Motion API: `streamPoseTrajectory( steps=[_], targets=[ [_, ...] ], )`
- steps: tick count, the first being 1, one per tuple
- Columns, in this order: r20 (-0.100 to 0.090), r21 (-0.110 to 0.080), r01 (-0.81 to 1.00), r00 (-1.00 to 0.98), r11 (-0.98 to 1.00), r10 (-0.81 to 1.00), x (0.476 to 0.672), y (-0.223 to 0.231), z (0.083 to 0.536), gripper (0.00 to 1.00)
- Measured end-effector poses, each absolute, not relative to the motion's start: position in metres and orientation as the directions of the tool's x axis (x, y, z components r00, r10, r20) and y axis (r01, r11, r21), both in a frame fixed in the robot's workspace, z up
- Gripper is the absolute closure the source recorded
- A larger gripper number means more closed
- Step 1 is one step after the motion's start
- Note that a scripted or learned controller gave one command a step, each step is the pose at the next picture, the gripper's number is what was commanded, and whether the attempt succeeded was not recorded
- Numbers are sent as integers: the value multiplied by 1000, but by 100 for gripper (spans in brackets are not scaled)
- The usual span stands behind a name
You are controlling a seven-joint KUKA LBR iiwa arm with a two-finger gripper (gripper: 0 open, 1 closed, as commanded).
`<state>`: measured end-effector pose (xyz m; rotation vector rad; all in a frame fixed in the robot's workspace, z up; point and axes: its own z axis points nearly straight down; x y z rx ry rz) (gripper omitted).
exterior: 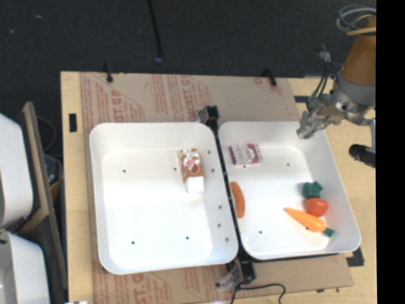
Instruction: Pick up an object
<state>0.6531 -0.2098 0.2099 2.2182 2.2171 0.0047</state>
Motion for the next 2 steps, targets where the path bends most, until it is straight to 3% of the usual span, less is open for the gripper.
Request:
streamPoseTrajectory(
  steps=[1, 2],
  targets=[
    [-1, 1, 1000, 0, 0, 1000, 653, -211, 207, 100],
    [0, 1, 1000, -2, 2, 1000, 655, -168, 210, 100]
  ],
)
